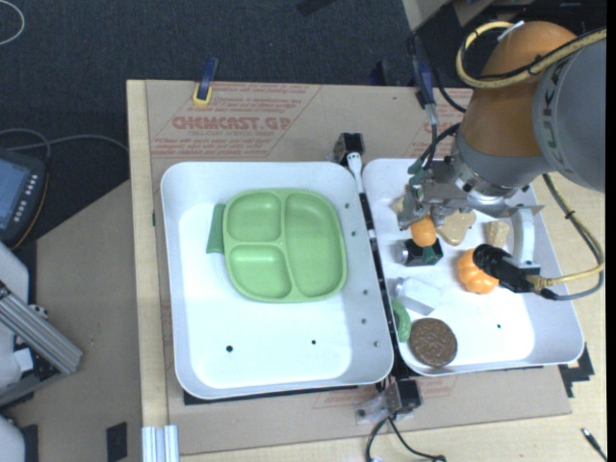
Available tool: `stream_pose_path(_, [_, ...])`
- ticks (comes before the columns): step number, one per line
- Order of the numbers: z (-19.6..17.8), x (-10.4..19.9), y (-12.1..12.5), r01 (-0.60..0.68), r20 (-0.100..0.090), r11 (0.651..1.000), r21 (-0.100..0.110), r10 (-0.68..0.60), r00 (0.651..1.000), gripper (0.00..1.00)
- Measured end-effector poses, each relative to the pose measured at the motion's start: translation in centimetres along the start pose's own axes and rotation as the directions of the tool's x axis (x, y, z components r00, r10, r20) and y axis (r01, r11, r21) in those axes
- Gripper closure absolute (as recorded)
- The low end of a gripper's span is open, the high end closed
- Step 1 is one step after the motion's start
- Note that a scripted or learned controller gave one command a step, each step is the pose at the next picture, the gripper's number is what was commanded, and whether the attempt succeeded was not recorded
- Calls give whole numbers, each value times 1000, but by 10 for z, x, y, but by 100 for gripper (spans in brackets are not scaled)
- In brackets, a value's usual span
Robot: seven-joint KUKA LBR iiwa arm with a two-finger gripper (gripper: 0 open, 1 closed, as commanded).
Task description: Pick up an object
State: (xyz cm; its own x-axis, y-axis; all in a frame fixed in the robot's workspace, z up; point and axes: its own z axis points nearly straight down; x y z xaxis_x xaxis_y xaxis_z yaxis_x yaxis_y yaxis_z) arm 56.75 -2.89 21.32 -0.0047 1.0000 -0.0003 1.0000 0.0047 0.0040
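Note:
My gripper (421, 218) hangs low over the back left part of the right bin (553, 330). A small orange object (422, 231) sits right at its tip, with a dark green-black piece (421, 253) just in front of it. I cannot see whether the orange object is held. A larger orange fruit-like object (472, 270) lies to the right. A brown disc (433, 341) rests near the bin's front left, beside a green item (402, 320). Beige pieces (458, 225) lie partly under the wrist.
The left bin (192, 354) holds a green divided plate (286, 243) toward its back. A black cable (510, 269) runs from the arm across the right bin. The grey arm (520, 114) with its orange band covers the bin's back right.

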Motion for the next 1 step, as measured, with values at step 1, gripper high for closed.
stream_pose_path(1, [-17,32,39,0,0,1000,-2,0,1000,100])
